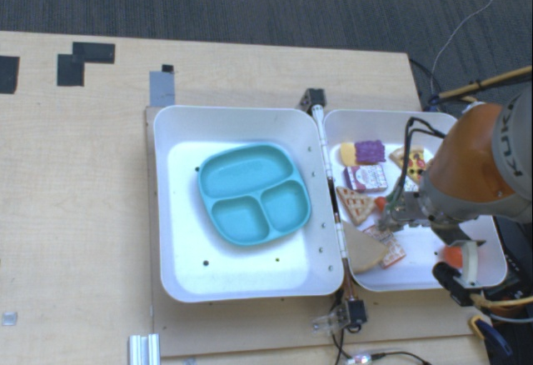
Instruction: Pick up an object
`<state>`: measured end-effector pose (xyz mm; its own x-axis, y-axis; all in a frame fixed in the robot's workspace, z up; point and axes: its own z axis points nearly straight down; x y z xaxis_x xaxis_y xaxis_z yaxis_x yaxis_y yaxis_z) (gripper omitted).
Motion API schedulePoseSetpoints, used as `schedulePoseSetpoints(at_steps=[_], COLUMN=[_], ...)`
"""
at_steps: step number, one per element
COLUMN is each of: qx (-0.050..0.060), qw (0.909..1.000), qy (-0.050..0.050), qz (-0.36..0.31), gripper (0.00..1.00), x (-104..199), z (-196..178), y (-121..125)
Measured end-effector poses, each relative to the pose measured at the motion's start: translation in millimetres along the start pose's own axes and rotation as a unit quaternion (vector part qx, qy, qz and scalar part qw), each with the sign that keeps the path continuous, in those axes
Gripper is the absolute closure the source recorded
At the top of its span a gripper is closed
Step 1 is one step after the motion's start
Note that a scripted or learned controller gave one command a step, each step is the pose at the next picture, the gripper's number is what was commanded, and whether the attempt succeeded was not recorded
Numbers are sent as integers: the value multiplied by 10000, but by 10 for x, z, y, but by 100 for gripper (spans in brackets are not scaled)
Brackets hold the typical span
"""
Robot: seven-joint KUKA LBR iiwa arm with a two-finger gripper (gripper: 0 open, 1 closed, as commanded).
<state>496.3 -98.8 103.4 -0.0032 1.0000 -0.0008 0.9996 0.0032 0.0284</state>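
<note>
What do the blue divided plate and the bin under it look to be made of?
The blue divided plate looks like moulded plastic, matte: one even colour, rounded compartment walls. The left bin seems glossy white plastic, with soft glare and rounded corners; neither is certain.

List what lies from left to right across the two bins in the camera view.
Left bin → blue divided plate → waffle piece → purple block → gripper → arm's orange band.

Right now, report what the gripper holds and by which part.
Cannot be told: the gripper sits low among the toy food in the right bin.
</note>
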Motion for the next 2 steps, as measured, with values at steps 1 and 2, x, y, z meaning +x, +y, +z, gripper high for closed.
schedulePoseSetpoints(at_steps=[1, 2], qx=[3, -12], qw=[10000, 10000], qy=[1, 15], qz=[-1, -11], gripper=[0, 100], x=[1, 15], z=[3, -106], y=[-2, 20])
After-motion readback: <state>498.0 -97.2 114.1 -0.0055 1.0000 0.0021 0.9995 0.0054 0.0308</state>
